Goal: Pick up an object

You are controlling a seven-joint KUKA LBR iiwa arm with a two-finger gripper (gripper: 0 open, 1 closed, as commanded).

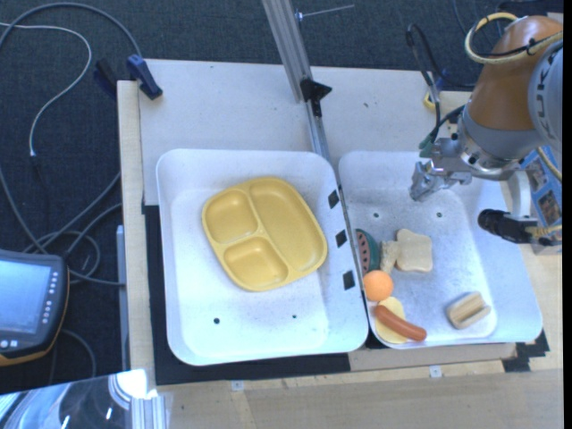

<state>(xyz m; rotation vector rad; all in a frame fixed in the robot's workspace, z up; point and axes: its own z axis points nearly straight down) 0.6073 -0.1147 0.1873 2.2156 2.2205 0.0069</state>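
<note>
The right bin (483, 239) holds a toast slice (414, 250), a watermelon wedge (364, 248), an orange ball (379, 285), a red sausage (400, 323) lying on a yellow banana piece (391, 330), and a small bread roll (468, 309). My gripper (425, 184) hangs over the far end of the right bin, above and beyond the toast, apart from all the food. Nothing shows between its fingers.
A yellow three-compartment plate (263, 231) lies in the left bin (192, 320). A metal pole (286, 25) rises behind the divider between the bins. Cables and a blue clamp (143, 74) lie at the bench's far left; a screen (27, 298) sits at left.
</note>
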